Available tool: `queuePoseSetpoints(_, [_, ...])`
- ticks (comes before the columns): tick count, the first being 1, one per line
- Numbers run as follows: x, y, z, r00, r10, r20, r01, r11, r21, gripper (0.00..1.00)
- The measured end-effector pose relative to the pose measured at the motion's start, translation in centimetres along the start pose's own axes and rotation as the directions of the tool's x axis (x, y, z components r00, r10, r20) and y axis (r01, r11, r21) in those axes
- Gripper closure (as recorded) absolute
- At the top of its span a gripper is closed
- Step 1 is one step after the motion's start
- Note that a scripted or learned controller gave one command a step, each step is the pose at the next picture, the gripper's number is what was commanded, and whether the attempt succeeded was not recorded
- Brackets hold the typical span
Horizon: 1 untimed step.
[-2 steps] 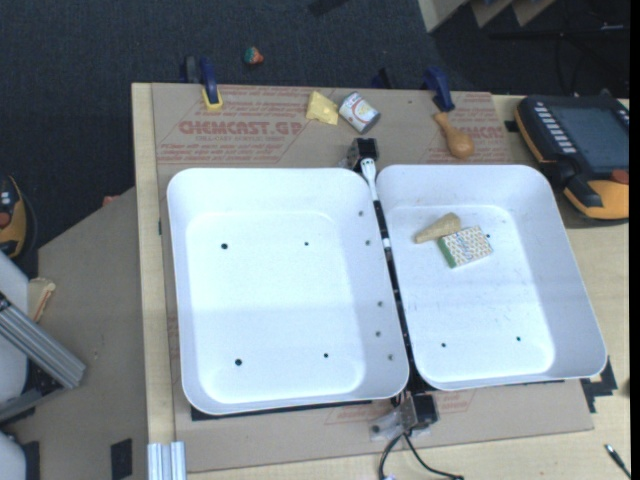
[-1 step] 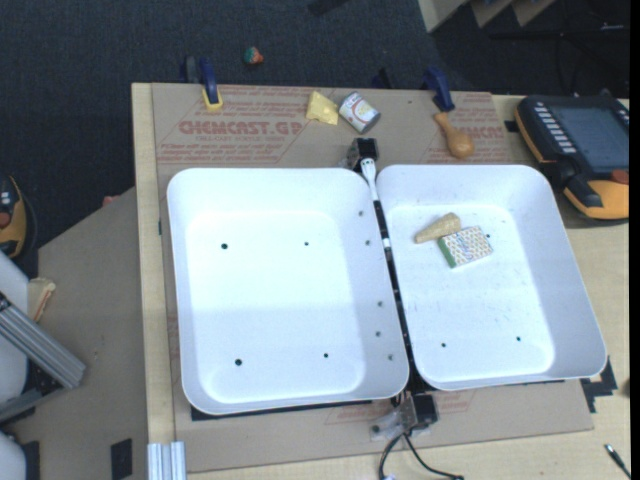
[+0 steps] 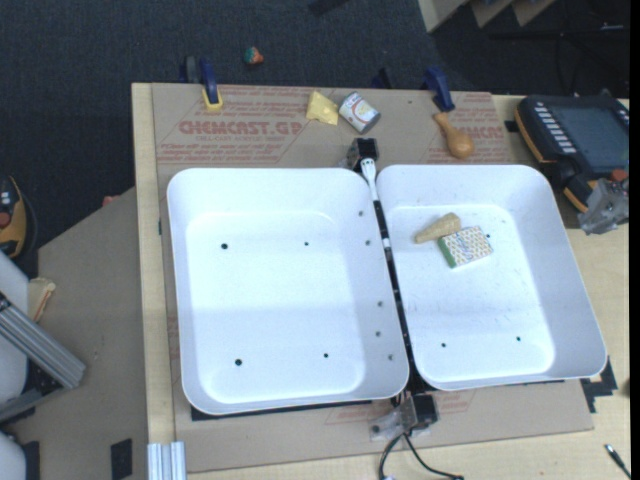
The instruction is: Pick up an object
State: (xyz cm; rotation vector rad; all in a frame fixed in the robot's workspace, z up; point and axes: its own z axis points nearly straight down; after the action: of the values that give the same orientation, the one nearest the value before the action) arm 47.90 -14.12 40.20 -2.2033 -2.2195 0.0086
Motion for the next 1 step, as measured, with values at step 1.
queuePoseSetpoints(1, [-8.78, -0.14, -3.54, 1.000, 0.016, 0.013, -0.015, 1.000, -0.020, 1.00])
